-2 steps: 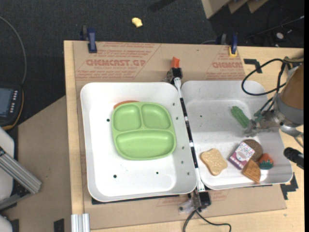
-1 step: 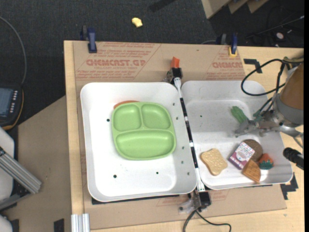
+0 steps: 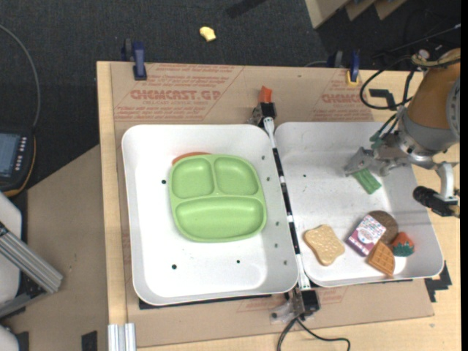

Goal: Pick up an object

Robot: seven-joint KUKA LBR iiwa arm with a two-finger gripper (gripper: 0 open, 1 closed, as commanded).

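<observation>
My gripper (image 3: 360,165) hangs low over the upper middle of the right bin (image 3: 322,148), reaching in from the arm on the right. A small flat green piece (image 3: 370,183) lies right at its tip, touching or just below it; whether it is gripped is hidden. Near the bin's front right corner lie a slice of toast (image 3: 324,244), a purple packet (image 3: 365,232), a brown round item (image 3: 386,220), a waffle piece (image 3: 382,258) and a strawberry (image 3: 404,246).
The left bin (image 3: 146,218) holds a green divided plate (image 3: 216,197) with a red edge (image 3: 191,155) peeking out behind it. Clips (image 3: 266,110) join the bins at the back. A black cable (image 3: 380,86) loops near the arm.
</observation>
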